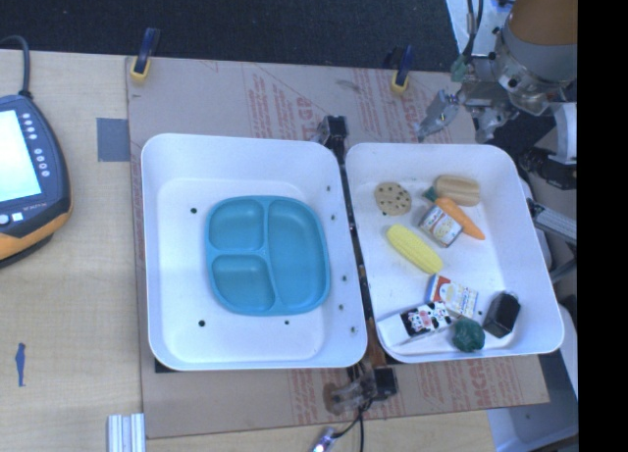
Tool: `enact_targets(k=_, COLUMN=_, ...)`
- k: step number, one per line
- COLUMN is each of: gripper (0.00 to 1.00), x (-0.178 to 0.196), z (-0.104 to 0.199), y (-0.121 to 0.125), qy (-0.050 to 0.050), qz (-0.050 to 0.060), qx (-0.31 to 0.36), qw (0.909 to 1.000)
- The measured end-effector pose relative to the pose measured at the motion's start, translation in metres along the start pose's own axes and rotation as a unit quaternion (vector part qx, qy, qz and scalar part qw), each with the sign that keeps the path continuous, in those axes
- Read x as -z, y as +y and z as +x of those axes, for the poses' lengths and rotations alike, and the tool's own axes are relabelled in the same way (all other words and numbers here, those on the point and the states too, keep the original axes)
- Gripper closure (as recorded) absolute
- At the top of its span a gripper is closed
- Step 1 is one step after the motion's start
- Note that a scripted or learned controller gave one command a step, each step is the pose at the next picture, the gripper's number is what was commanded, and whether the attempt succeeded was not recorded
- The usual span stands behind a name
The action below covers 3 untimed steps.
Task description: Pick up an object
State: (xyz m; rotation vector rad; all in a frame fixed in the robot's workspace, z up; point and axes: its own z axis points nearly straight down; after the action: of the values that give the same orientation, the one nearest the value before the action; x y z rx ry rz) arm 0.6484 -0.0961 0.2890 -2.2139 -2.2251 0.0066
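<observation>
Blue divided plate [267,255] in left white bin [162,244]; teach pendant [27,177] at bench's left edge; clamps [143,54] on cardboard sheet [255,97].

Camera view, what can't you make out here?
- Gripper: blurred and small, finger state unreadable.
- Arm: cut off by the top edge.
- Small carton and can: labels too small to read.
- Handheld controller: cut off by the left edge.
</observation>
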Motion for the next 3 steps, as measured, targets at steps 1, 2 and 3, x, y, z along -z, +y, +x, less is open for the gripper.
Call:
enact_targets(k=1, gripper=0.00, x=-0.186, z=-0.023, y=-0.008, qy=-0.001, qz=-0.001, qx=0.000, qw=1.0000)
enact_targets(k=2, gripper=0.00, x=-0.198, z=-0.025, y=-0.052, qy=0.000, qz=0.000, qx=0.001, qw=1.0000)
enact_targets(k=3, gripper=0.00, x=-0.198, z=-0.019, y=-0.113, qy=0.000, qz=0.000, qx=0.001, qw=1.0000)
